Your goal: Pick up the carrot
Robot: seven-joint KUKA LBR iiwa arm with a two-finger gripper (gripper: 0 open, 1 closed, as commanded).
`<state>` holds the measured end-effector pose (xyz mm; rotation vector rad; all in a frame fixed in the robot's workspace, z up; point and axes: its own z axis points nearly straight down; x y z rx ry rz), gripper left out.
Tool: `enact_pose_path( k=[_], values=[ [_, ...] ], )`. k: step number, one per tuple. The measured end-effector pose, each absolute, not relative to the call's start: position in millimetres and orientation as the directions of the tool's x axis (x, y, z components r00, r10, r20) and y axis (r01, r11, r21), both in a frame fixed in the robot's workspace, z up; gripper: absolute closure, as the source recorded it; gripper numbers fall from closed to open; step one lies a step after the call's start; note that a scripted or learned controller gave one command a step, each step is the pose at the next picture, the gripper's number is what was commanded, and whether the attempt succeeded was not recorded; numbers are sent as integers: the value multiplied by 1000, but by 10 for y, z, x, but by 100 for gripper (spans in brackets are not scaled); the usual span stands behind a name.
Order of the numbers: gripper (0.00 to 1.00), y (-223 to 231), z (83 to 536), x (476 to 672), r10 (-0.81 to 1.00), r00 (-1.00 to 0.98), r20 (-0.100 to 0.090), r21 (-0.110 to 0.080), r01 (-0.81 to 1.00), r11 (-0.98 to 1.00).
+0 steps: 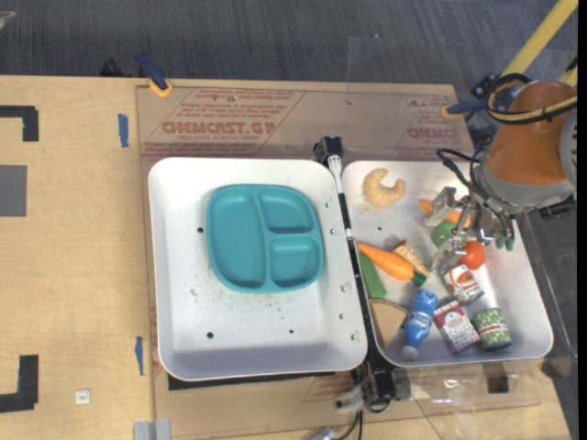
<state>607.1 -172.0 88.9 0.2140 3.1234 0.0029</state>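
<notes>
The carrot (386,261) lies near the right bin's (532,287) left wall, its long axis slanting toward the bin's middle, leftward of the claw (466,220), whose grip state I cannot tell.

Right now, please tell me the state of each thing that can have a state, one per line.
carrot: lying flat in the right bin, not held
gripper: low over the right bin, apart from the carrot
teal plate: right way up in the left bin
blue bottle: lying on its side
croissant: lying loose near the bin's far edge
</notes>
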Motion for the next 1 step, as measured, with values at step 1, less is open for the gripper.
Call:
enact_pose_path(
  k=[1],
  values=[
    [0,-942,910,5097,191,-981,-9,4,191,982]
  ],
)
